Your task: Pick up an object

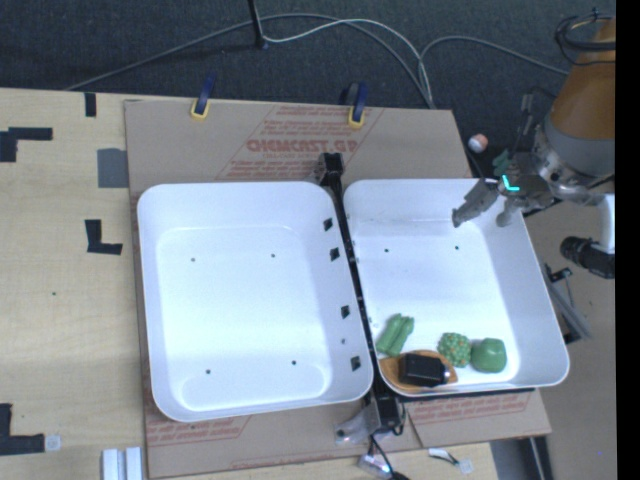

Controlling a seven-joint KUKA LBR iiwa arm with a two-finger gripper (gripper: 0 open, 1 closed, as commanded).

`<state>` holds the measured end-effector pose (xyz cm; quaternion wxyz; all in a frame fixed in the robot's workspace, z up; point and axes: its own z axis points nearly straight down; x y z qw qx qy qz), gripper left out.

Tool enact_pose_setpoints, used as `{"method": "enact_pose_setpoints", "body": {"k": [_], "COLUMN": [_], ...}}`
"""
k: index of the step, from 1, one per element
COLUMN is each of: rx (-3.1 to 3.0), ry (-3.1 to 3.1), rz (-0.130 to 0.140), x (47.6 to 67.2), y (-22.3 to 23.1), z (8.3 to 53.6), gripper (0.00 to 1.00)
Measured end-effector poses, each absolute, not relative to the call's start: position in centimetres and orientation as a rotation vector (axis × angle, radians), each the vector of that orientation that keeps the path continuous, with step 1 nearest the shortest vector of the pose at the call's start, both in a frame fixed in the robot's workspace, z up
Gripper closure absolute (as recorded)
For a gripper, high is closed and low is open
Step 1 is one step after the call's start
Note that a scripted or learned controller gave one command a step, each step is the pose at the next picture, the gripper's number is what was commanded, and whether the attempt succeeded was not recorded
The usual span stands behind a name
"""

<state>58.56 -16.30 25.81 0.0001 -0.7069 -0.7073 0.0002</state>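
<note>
The tool (488, 206) is hovering open and empty over the right bin's (520, 298) far edge; you should be lowering squarely over the green block (489, 355).

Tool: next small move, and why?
Probably swing the tool toward the near edge of the right bin. It hangs over the far right corner, while the green block, broccoli piece, green pepper and black object all lie there.
</note>
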Motion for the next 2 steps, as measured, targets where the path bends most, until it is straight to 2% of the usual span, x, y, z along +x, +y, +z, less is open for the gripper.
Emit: {"method": "enact_pose_setpoints", "body": {"k": [1,2], "rx": [-2.217,-2.220], "ry": [-2.229,-2.223], "rz": [-0.004,0.000], "x": [63.58,63.44], "y": [-11.17,-11.43], "z": [29.85,30.72], "gripper": [0.00,1.00]}}
